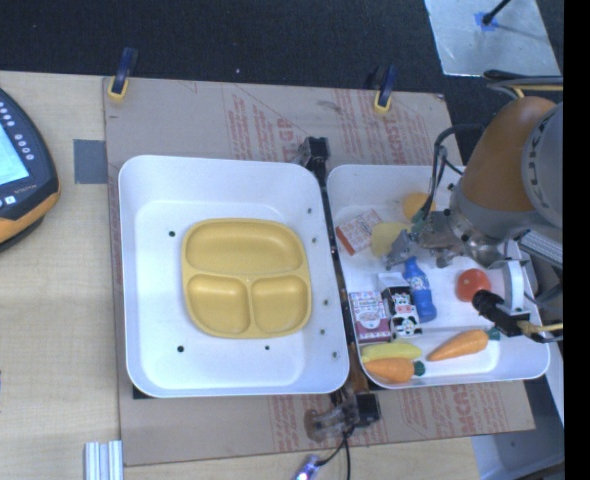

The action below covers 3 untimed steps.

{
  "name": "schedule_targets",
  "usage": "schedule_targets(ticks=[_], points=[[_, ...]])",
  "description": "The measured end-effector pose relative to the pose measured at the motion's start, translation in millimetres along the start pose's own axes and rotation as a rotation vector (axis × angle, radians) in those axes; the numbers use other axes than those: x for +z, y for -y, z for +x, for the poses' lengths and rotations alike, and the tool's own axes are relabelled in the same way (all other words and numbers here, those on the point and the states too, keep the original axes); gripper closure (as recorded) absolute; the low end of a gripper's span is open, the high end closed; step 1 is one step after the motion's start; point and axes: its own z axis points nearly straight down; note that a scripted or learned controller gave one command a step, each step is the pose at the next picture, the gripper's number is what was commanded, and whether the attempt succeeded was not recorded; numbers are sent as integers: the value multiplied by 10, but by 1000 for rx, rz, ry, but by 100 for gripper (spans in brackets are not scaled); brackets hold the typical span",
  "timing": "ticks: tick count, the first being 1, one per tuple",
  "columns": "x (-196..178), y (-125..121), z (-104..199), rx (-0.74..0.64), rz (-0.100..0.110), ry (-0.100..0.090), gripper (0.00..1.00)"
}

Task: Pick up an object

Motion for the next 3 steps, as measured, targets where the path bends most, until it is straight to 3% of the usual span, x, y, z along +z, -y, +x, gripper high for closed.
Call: schedule_targets(ticks=[1,2,3], points=[[-170,213,157,5,-4,-1,0],[103,276,138,5,-4,-1,0],[-1,271,128,2,-2,0,100]])
